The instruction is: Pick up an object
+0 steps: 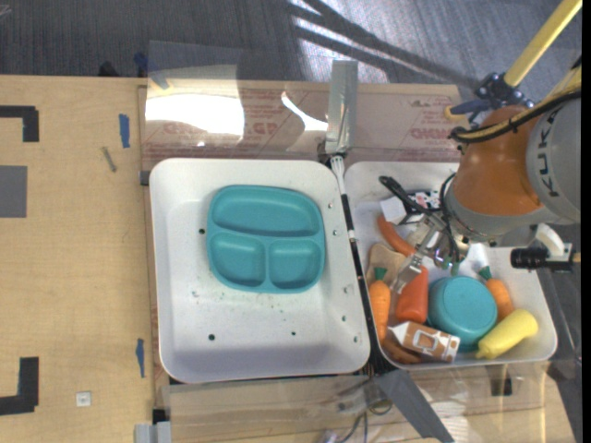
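On the tabletop (65, 275) the two white bins sit side by side, their inner rims touching along a shared divide. The left bin (175, 340) holds a teal divided plate (266, 238) set toward its far half; a wide band of bare floor runs around the plate, broadest along the near rim and near-left corner.

The right bin (545, 340) is crowded. A teal bowl (462, 307) sits near its middle, with a yellow banana-shaped toy (508, 332) just beside it toward the near-right corner. An orange carrot (379, 307) lies along the left rim, a small printed carton (427, 340) lies tilted close to the near rim, and a second orange piece (414, 293) stands between the carrot and the bowl, touching or nearly touching both. Little bare floor shows between these things.

The arm (499, 169) covers the bin's far-right corner. The tool (427, 249) hangs low over the clutter, just left of the bowl and above the second orange piece. Its metal parts blur into the objects beneath, so I cannot tell how far it is parted or whether anything is in its grip.
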Motion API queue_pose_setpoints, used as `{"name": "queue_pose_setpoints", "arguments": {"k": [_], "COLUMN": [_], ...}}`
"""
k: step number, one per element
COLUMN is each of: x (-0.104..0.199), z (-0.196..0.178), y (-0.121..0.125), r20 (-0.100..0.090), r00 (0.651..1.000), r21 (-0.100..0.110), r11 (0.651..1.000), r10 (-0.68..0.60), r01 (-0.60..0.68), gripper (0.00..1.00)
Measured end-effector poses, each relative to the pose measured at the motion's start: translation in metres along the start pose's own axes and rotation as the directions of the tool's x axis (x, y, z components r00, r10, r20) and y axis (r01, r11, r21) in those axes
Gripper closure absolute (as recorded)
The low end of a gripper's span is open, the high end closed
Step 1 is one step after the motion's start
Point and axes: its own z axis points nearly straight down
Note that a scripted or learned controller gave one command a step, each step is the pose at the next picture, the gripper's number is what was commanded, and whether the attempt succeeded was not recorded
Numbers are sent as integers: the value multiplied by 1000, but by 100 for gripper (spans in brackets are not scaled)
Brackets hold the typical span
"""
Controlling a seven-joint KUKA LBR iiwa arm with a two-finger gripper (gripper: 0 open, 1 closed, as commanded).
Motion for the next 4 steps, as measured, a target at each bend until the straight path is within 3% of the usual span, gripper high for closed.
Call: {"name": "queue_pose_setpoints", "arguments": {"k": [1,2,3,4], "x": [3,3,-10,-13], "z": [1,2,2,2], "y": [0,-3,8,13], "r20": [-3,-6,-7,-5], "r00": [987,977,999,991], "r21": [4,2,3,4], "r11": [987,977,999,991], "r10": [163,214,46,135], "r01": [-163,-214,-46,-135], "gripper": [0,0,0,0]}}
